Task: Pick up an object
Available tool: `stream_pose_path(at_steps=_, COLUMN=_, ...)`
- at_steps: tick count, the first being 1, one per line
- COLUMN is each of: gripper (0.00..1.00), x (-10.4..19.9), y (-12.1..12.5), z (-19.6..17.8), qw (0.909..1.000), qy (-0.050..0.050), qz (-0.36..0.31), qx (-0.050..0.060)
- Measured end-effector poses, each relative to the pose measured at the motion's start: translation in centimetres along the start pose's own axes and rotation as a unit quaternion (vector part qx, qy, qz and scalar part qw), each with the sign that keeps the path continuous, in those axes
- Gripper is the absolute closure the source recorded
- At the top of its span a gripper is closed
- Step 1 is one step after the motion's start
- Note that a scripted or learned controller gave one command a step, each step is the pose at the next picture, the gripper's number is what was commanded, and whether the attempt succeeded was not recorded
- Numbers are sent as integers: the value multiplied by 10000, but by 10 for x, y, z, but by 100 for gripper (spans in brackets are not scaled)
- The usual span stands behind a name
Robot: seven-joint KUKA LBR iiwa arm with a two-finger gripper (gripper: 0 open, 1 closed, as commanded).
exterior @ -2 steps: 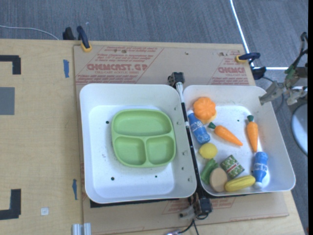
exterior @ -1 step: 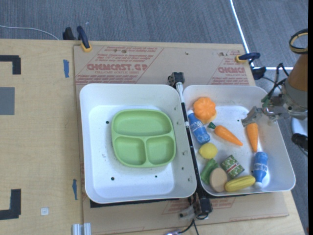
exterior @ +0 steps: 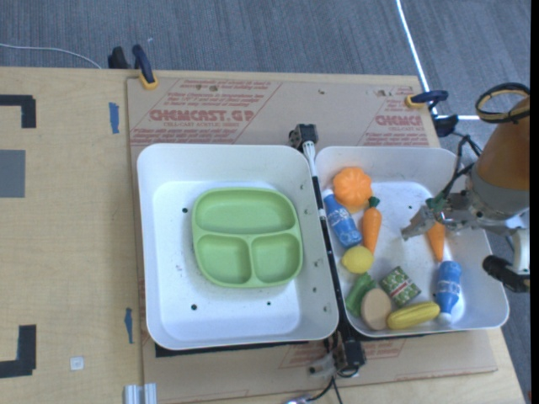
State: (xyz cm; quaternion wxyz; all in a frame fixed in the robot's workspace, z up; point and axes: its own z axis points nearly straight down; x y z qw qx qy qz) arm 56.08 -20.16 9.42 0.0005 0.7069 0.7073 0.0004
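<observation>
Right bin point(exterior: 497, 310): tool point(exterior: 431, 217) over small carrot point(exterior: 435, 241) (finger state unclear)

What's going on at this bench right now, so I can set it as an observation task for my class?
A grey robot arm with an orange band reaches in from the right, its end effector low over the right bin, close to a small carrot. That bin holds toy food: an orange, a larger carrot, a lemon and two blue bottles. Nothing is visibly gripped yet. The left bin holds a green divided plate.
</observation>
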Motion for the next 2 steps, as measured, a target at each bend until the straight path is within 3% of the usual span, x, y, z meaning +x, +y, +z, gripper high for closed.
stream_pose_path(at_steps=1, gripper=100, x=0, y=0, z=-10, qw=10000, qy=-6, qz=3, qx=-11)
stream_pose_path(at_steps=2, gripper=100, x=56, y=49, z=-122, qw=10000, qy=0, qz=-9, qx=-10)
